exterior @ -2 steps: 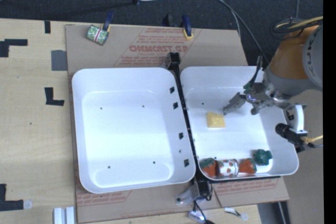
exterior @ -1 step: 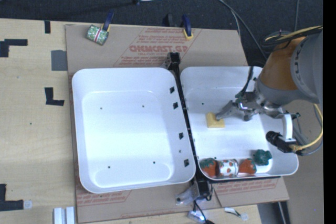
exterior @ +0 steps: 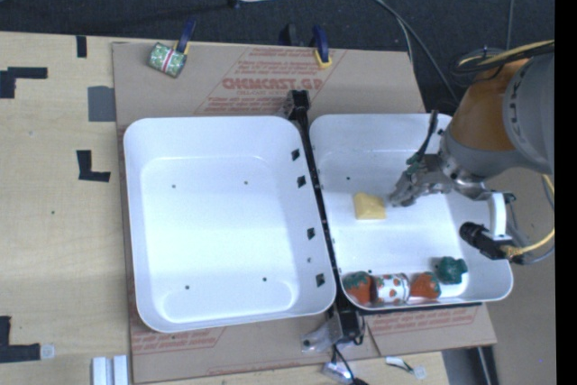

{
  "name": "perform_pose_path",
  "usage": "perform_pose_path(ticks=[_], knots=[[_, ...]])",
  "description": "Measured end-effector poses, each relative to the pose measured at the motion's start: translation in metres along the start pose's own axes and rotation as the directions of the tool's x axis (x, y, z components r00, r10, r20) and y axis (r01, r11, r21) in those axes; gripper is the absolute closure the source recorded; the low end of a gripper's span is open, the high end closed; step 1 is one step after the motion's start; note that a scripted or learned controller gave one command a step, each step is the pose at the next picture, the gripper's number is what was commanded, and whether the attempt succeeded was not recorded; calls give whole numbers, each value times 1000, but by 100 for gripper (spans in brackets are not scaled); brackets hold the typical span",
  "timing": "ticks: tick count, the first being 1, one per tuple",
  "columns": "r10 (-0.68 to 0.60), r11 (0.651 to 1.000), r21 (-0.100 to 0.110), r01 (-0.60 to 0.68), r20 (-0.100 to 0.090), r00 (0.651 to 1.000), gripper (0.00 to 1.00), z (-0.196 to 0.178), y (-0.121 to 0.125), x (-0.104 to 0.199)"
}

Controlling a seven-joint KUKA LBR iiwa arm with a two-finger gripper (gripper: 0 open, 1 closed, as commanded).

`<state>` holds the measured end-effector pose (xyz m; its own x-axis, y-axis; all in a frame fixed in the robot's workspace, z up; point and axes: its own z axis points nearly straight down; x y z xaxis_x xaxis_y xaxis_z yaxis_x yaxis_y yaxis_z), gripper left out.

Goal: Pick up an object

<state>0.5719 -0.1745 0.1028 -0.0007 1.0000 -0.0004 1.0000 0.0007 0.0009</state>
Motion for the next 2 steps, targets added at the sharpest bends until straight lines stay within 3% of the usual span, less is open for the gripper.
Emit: perform_pose_path(ticks=[1,2], knots=[[1,1000,-4,-1,1,1000,100,-62,-2,-4],[0,1000,-2,0,0,1000,100,-101,-2,-4]])
